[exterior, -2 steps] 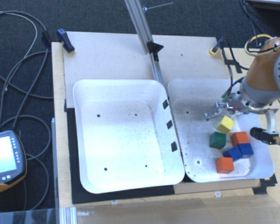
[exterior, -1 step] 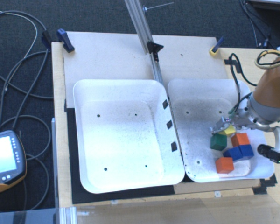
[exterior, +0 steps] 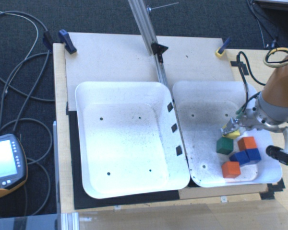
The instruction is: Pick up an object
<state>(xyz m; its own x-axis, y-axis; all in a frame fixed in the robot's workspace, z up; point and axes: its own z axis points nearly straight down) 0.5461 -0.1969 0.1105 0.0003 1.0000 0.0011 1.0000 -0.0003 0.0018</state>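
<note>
Right white bin (exterior: 201, 128), gripper (exterior: 232, 127) above green block (exterior: 224, 145), grip state unclear

Green block (exterior: 224, 145), yellow piece (exterior: 232, 133), orange blocks (exterior: 231, 169), blue blocks (exterior: 246, 155) clustered in right bin's lower-right corner.

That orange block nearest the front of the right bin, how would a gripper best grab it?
Probably from straight above, closing on the left and right faces of the orange block. Its top face shows squarely and its left side has bare bin floor beside it. The blue blocks crowd its far right corner, so fingers should stay off that side.
</note>
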